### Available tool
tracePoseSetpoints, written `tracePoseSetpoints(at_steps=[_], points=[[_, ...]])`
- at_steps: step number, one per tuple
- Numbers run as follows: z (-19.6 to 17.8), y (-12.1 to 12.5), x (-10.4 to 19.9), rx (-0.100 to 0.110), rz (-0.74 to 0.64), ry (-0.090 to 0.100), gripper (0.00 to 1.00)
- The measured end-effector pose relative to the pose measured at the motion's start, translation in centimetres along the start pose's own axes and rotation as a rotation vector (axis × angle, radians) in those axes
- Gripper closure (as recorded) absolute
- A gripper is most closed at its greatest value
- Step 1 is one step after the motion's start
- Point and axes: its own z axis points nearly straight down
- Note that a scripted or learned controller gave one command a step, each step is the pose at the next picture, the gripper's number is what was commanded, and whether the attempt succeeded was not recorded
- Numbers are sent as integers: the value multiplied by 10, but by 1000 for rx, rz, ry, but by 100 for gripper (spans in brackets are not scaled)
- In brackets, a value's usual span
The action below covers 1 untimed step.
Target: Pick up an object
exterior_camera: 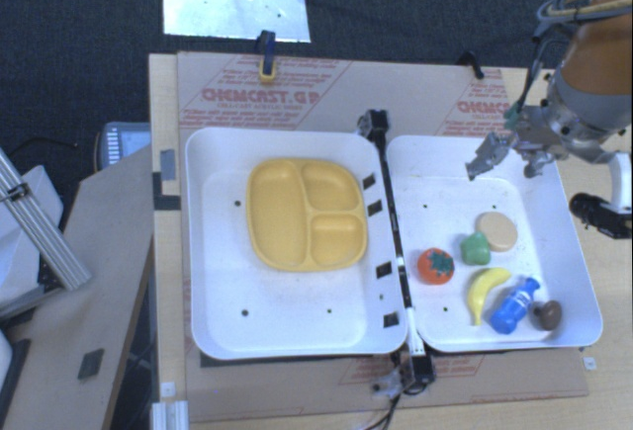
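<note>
My pincer (506,159) hovers over the far end of the right bin (435,191), fingers spread apart and gripping nothing. The picking step has not begun, as I judge it: I am above the bin and well apart from every object.

The objects cluster at the near end of that bin. A round beige disc (497,230), smooth like a toy biscuit, lies just beside a small green lump (476,248). Left of them sits a glossy red tomato (435,265) with a green top. Nearer the front lie a curved yellow banana (486,290), a blue bottle (513,306) with a white band, and a small brown ball (547,315). All look like hard plastic toys.

The left bin (213,220) holds a yellow tray (305,214) with three compartments.

Next, I would need to move toward the cluster, centre over one piece, and descend with fingers straddling it.
</note>
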Motion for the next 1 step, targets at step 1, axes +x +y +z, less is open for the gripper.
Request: tracePoseSetpoints(at_steps=[1], points=[[-6, 2, 0, -11, -2, -1, 0]])
